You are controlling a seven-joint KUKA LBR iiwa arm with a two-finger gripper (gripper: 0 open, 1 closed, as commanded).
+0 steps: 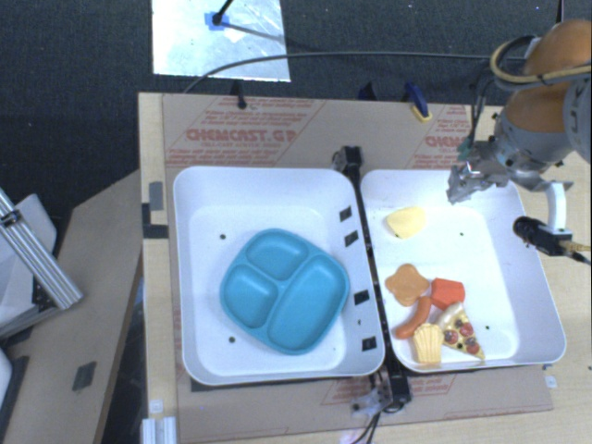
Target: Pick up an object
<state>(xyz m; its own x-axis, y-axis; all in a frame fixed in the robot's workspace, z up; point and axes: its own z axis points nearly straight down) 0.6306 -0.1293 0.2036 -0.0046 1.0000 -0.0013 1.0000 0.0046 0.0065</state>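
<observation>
Tabletop [277, 123] sheet printed "CHEMCAST GP" in red. Two shallow white bins: the left bin [199, 248] holds one blue three-compartment plastic tray [284, 289]; the right bin [518, 303] holds six toy foods, including one orange-red sausage [413, 319] whose long axis runs diagonally, lower-left to upper-right. Grey pincer [460, 191] at the right bin's far edge, spread cannot be told.

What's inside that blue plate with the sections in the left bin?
The blue plate has three compartments, and all three show bare blue. It rests on the floor of the left bin. Whatever bin floor lies beneath it is covered, so that part cannot be seen.
</observation>
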